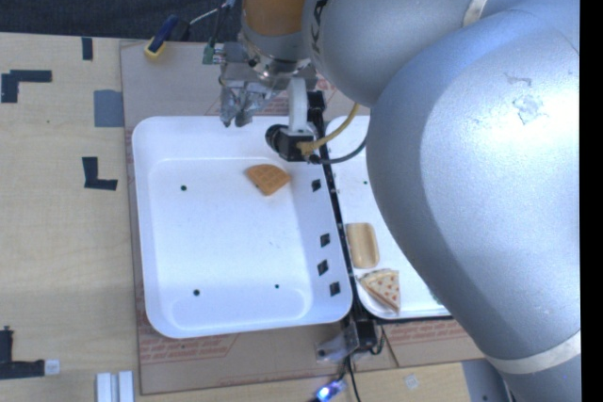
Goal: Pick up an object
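A small tan, toast-coloured piece (268, 178) with a roughly square, slightly lumpy outline lies flat on the floor of the left bin (226, 297), in its upper half and a little right of the middle. White floor lies open around it on every side, with the widest stretch toward the near rim and the left wall; the far rim and the right wall are closer. Its outline is too near square to give a clear long axis, though one corner points down toward the near rim. The hand (243, 111) hangs over the far rim of the left bin, up and to the left of the tan piece and apart from it; nothing shows between its fingers, and whether they are spread or closed cannot be told. In the right bin (350, 138), just past the shared wall, a pale oblong bun-like piece (363, 245) lies with its long axis running near to far, and a triangular wedge (382, 288) with a reddish edge lies just below it near the front rim. The bulky grey arm (480, 155) covers most of the right bin.
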Controlling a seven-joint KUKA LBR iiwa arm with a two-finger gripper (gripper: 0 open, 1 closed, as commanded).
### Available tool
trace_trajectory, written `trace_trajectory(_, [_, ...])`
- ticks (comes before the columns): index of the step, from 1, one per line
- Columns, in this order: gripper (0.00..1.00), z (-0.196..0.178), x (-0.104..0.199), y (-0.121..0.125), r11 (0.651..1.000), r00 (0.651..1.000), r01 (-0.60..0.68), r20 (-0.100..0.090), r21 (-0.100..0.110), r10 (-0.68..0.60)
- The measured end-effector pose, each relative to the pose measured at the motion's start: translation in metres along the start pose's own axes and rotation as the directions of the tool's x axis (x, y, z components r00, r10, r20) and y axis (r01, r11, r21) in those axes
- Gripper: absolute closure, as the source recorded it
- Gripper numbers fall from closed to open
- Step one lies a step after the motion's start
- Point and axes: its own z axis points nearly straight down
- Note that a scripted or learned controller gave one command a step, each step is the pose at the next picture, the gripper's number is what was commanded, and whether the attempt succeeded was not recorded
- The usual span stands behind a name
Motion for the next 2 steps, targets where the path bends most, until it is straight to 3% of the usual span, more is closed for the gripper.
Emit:
trace_trajectory(1, [1.00,-0.019,0.004,0.001,1.000,1.000,0.006,-0.003,-0.011,-0.006])
trace_trajectory(2, [1.00,0.010,0.059,-0.012,1.000,1.000,0.010,-0.006,-0.008,-0.010])
